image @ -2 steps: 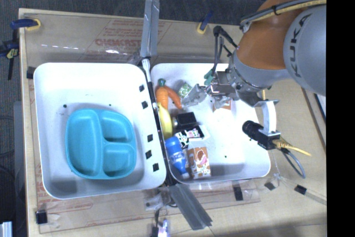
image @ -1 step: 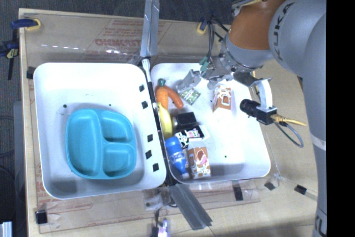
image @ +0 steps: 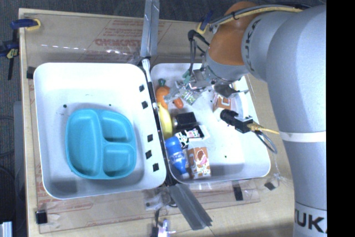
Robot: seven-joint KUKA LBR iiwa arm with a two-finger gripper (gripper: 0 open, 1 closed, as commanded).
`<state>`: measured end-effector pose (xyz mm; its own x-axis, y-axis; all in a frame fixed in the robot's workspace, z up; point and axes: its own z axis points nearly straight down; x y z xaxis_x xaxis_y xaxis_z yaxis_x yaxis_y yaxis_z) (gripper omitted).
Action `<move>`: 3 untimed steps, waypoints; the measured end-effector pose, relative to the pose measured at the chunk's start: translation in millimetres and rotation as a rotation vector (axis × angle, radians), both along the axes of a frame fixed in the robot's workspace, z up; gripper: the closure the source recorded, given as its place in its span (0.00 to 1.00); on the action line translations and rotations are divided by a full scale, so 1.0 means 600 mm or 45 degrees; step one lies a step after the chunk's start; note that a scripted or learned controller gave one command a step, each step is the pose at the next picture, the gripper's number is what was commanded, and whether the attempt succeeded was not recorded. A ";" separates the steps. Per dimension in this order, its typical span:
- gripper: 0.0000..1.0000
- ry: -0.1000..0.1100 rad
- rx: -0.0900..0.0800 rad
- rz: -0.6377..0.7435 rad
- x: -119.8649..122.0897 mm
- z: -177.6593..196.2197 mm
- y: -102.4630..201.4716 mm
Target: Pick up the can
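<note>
**Colleague:** What does the overhead camera show you?

**Operator:** I see two white bins side by side on the bench. The left bin (image: 41,83) holds a blue divided plate (image: 101,142). The right bin (image: 244,155) is cluttered along its left wall. My grey arm (image: 277,47) comes in from the right and bends down over the far end of the right bin.

**Colleague:** Where is the can?

**Operator:** The thing I take to be the can (image: 176,156) is a blue cylinder lying on its side at the near end of the right bin, against the wall shared with the left bin. A brown carton (image: 199,162) lies just beside it on its right. A banana (image: 165,118) lies just beyond it along the same wall, with a black box (image: 185,119) beside the banana.

**Colleague:** And the gripper?

**Operator:** The gripper (image: 191,86) sits low at the far end of the same bin, over a crumpled silvery-green item (image: 187,96) and near an orange object (image: 161,94). It is well apart from the can, with the banana and black box between them. I cannot tell whether the gripper is open or closed, and I cannot see it holding anything.
</note>
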<state>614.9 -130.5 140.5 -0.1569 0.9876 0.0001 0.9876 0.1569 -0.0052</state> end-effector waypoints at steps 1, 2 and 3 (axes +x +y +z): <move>0.00 -0.046 -0.006 -0.254 0.005 -0.050 -0.068; 1.00 -0.047 -0.008 -0.251 0.006 -0.031 -0.068; 1.00 -0.011 -0.008 -0.154 0.023 -0.079 0.017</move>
<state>628.9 -120.2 93.3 -0.0369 0.9993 -0.0066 0.9993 0.0370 0.0025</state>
